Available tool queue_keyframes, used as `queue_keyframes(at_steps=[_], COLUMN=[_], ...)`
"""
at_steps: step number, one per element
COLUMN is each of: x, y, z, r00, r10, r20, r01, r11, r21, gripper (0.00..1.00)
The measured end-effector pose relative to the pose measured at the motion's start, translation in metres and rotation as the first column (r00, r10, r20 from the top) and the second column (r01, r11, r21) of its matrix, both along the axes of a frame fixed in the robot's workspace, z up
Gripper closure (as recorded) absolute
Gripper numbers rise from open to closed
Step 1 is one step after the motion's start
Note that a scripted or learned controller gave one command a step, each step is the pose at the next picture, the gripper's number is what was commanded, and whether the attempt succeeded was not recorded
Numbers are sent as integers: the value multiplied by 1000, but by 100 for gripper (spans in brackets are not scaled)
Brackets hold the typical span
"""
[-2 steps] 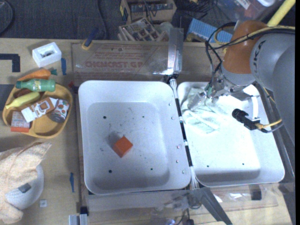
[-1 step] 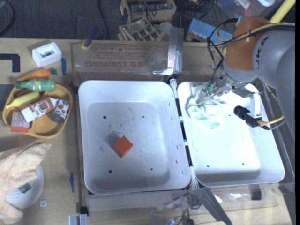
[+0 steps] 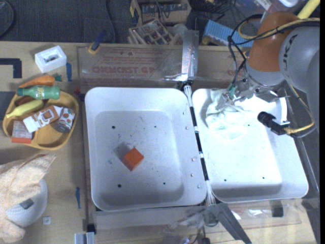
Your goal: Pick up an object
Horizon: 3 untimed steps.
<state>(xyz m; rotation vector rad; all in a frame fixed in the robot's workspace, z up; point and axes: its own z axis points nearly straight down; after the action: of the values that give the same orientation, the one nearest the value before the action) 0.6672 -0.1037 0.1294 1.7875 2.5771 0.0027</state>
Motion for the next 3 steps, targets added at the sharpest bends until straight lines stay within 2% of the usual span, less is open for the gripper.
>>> queue_keyframes(at_steps=[1, 2, 3], x=[0, 0, 0], y=[35, 6, -13], z=[56, 120, 11], r00=[985, 1000, 1000], r10=[-175, 27, 18], r20=[-1, 0, -4], r01=[175, -27, -18], r11=[985, 1000, 1000], r21=[0, -1, 1], gripper=[100, 100, 100])
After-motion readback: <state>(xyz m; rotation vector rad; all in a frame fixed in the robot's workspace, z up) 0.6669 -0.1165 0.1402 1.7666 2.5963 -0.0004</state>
